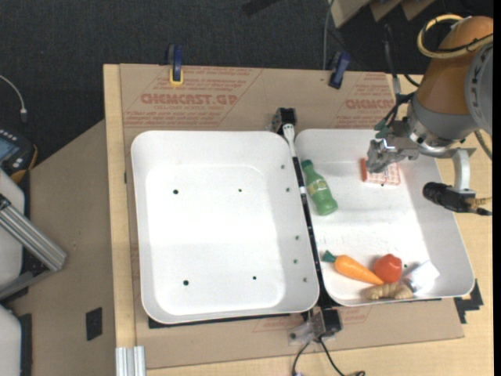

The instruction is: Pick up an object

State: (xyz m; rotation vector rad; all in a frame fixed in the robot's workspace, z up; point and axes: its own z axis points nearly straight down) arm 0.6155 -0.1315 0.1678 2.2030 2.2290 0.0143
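1. The grey arm (458, 77) with its orange band comes in from the right and bends down over the right bin (438, 233).
2. Its pincer (381, 159) is low at the far end of that bin, right over a small red-and-white packet (383, 175) lying flat on the bin floor.
3. From where I stand I cannot tell whether the pincer is released or clenched; the tips blur into the packet beneath them, and nothing shows clearly between them.
4. A green bottle (318, 188) lies on its side against the left wall of the right bin, close to the divide between the two bins, well apart from the pincer.
5. At the near end of the same bin sits a cluster: an orange carrot (354, 269) with a green top, a red tomato-like piece (388, 268) just beside it, a tan knobbly root (388, 291) in front of them, and a small white item (423, 276) to their right.
6. The left bin (156, 210) is white with a few dark dots on its floor.
7. Both bins rest on a cardboard sheet (235, 92) printed in red, held to the desk (481, 241) by two blue clamps (175, 65) at the far edge.
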